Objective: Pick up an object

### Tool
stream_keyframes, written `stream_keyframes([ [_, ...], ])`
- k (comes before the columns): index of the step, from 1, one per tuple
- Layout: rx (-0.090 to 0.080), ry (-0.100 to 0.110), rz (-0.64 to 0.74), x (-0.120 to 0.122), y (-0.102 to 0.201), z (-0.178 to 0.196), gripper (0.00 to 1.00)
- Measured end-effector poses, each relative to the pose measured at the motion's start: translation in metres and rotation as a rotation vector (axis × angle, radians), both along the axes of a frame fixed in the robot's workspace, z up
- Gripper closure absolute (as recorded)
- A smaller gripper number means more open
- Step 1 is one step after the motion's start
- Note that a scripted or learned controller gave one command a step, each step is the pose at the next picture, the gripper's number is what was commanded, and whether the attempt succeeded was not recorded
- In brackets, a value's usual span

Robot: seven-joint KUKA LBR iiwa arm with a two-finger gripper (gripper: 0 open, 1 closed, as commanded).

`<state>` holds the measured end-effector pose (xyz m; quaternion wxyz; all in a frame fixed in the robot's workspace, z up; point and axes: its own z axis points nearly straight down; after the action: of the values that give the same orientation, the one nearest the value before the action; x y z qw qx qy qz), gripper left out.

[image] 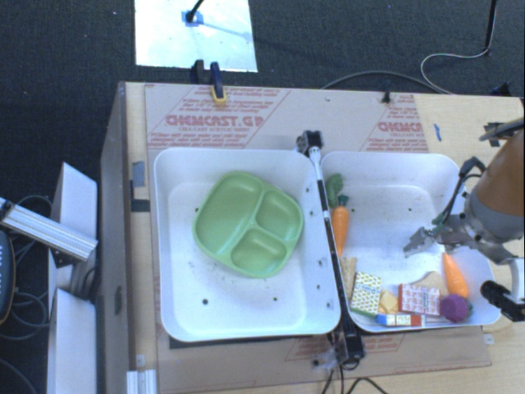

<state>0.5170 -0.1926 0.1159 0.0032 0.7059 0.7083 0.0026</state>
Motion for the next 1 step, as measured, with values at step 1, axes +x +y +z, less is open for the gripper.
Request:
stream_keyframes([
  [1, 0.0, -0.003, 0.0, 0.0009, 0.0, 0.0105, 1.0],
])
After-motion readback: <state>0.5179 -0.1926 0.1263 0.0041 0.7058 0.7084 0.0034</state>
